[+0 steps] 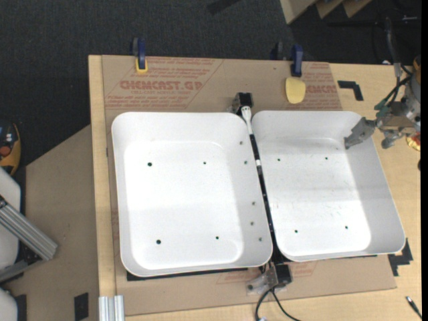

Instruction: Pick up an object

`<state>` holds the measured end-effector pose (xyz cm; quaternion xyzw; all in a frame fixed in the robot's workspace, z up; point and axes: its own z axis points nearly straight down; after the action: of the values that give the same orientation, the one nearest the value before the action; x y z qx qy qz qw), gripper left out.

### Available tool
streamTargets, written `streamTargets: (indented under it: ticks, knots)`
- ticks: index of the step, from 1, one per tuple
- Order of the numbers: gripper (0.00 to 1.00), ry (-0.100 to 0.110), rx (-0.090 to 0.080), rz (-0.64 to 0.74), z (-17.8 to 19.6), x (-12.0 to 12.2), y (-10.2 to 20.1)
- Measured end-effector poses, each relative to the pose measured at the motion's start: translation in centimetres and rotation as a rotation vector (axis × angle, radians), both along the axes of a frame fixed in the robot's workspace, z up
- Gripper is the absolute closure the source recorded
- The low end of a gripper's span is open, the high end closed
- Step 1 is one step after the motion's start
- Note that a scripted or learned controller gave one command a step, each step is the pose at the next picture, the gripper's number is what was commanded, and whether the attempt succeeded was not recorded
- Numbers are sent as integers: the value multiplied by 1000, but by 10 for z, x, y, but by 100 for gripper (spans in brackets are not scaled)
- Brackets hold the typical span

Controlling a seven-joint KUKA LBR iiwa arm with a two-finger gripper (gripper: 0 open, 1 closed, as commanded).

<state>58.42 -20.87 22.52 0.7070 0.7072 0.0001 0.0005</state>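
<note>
I see no object to pick in either of the 2 bins: the left bin (180, 192) and right bin (328, 192) look bare. My gripper (358, 134) hangs at the right bin's far corner, probably holding nothing. I should search before descending.

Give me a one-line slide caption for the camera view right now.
Gripper poised over the far right corner of the right bin, beside the left bin.
</note>
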Motion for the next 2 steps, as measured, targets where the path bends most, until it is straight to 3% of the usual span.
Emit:
streamTargets:
  ticks: [1, 2]
  knots:
    - [100, -4, -2, 1, 11, 1, 0]
    - [100, -10, 4, 16, 80, 31, 134]
